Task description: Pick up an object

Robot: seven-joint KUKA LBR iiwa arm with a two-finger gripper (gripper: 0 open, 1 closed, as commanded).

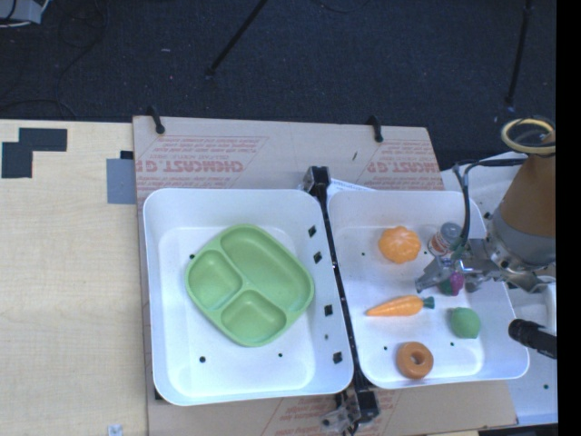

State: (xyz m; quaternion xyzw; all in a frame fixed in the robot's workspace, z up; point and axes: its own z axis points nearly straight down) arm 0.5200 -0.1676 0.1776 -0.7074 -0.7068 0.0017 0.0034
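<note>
One carrot [397, 307] just left of tool [439, 275].

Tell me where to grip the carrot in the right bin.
Grip the carrot across its thick middle, coming straight down from above. It lies flat and nearly level, tip left and green stem right, so close the hand across its narrow width, not along its length.

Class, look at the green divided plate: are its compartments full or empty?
Empty: the green divided plate in the left bin shows three bare compartments.
</note>
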